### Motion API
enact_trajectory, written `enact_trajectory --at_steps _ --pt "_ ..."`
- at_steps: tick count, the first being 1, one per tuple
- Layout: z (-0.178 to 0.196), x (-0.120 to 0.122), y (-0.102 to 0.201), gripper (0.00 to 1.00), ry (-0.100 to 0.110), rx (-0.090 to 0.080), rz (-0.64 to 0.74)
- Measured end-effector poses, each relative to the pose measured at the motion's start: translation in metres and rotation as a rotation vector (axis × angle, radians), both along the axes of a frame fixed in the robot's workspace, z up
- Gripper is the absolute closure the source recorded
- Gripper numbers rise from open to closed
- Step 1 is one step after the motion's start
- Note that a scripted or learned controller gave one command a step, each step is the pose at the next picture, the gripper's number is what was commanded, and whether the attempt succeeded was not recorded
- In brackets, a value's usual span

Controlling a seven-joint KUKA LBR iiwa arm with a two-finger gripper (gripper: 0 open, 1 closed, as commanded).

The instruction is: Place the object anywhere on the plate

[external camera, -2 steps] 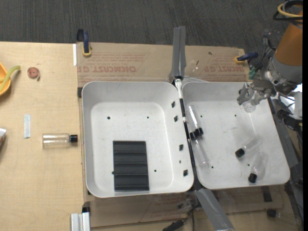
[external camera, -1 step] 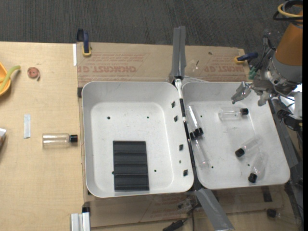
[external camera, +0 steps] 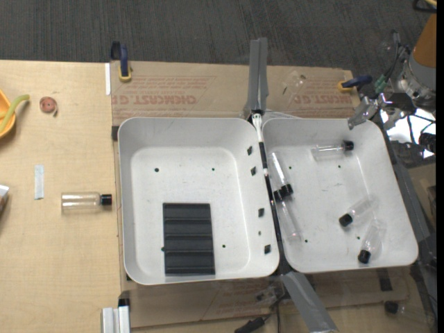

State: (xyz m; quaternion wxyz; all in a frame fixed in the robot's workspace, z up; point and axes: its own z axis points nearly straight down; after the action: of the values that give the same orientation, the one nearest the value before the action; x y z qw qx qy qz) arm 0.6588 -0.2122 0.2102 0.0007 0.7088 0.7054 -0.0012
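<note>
**Watching the vials lie in the right bin, apart from the plate**

Reading first: the cardboard (external camera: pixel 229 92) under the bins carries red print, upside down from my camera, which looks like "CHEMCAST"; the smaller lines under it are too fine for me to read. I see no label on any vial.

The task's things are small clear vials with black caps, all lying on their sides in the right bin (external camera: pixel 388 186). One vial (external camera: pixel 327 151) is near the far wall, its cap pointing right. Two slimmer ones (external camera: pixel 280 175) lie end to end along the left wall, with a black cap between them. Two more (external camera: pixel 355 212) lie towards the near right corner, caps pointing at me. The glass is nearly lost against the white floor.

The plate (external camera: pixel 187 238) is a black ribbed rectangle, flat on the floor of the left bin (external camera: pixel 139 151), near its front wall.

The arm (external camera: pixel 423 61) is at the far right corner, outside the right bin. I cannot tell the state of the jaws.

A spare vial (external camera: pixel 82 200) lies on the desk (external camera: pixel 55 269), left of the bins.
</note>
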Motion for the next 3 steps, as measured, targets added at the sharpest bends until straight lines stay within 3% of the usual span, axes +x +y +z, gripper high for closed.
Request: enact_trajectory --at_steps 1,2,3 --pt "0.152 -0.015 -0.006 0.0 0.0 0.001 -0.004" --pt "0.216 -0.052 -0.009 0.0 0.0 0.001 -0.031" --pt "0.23 -0.009 0.082 0.0 0.002 0.0 -0.367"
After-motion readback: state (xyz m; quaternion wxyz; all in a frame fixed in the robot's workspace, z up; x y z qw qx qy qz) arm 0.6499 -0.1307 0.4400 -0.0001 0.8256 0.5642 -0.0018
